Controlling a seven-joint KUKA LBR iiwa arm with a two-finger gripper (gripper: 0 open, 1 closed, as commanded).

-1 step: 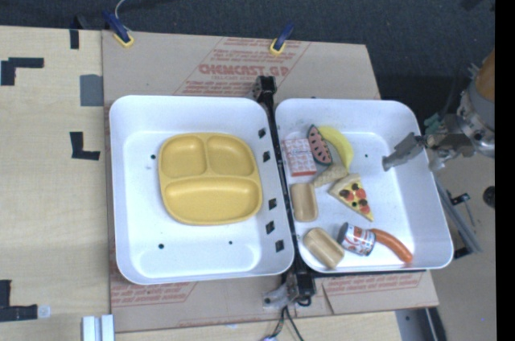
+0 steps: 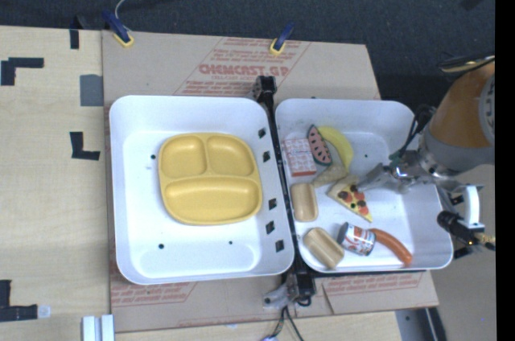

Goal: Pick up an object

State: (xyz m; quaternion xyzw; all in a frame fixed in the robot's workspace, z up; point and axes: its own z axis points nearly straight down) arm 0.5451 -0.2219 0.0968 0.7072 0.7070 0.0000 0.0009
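My gripper (image 2: 373, 177) reaches in from the right, low over the right bin (image 2: 378, 112). Its tip is just right of a pizza slice (image 2: 352, 199) and looks close to it; I see nothing held. Other toy foods lie in this bin: a watermelon slice (image 2: 319, 144) against a yellow banana (image 2: 340, 148), a red-patterned packet (image 2: 296, 155), a tan bun (image 2: 304, 202), a second bun (image 2: 323, 247), a small can (image 2: 356, 239) and an orange sausage (image 2: 392, 245).
The left bin (image 2: 133, 170) holds a yellow divided plate (image 2: 211, 177). A black divider with clips (image 2: 270, 170) runs between the bins. The grey and orange arm (image 2: 467, 130) hangs over the right bin's right rim. Cardboard lies under both bins.
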